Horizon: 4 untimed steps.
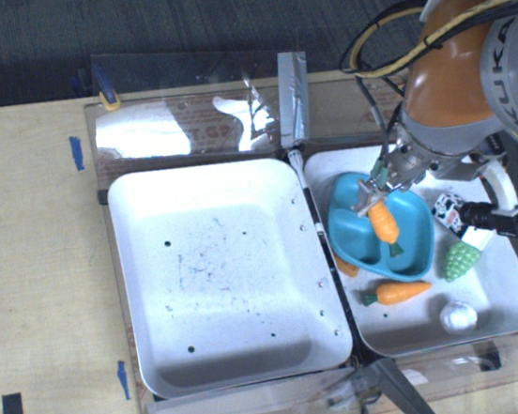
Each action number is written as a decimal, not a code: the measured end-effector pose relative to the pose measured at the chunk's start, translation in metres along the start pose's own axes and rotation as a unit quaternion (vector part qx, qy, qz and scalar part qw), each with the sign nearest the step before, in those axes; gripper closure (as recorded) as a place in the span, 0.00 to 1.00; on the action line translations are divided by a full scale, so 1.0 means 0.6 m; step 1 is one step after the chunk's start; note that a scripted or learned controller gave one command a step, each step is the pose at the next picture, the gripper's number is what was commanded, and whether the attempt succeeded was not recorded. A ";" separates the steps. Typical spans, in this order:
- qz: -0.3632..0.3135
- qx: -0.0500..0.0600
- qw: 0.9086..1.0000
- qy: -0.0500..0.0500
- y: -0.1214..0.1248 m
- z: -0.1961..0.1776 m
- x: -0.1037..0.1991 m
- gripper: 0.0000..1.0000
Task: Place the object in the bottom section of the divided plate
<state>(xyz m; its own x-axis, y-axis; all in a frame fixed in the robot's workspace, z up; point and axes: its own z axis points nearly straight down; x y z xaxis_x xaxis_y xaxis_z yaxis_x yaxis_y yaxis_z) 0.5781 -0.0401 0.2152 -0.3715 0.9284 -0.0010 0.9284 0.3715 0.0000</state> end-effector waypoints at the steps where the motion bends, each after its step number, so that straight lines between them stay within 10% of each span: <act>1: 0.042 -0.001 0.999 0.001 0.096 0.054 0.112 1.00; 2: 0.042 0.002 0.999 0.002 0.062 0.074 0.225 1.00; 3: -0.027 -0.001 1.000 0.001 0.179 0.074 0.295 1.00; 4: 0.060 -0.002 0.998 0.001 0.179 -0.050 0.387 1.00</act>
<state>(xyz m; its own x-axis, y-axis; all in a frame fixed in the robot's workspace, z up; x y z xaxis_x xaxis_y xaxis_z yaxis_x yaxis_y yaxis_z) 0.5915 0.2152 0.2449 -0.2580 0.9661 0.0007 0.9661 0.2580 0.0039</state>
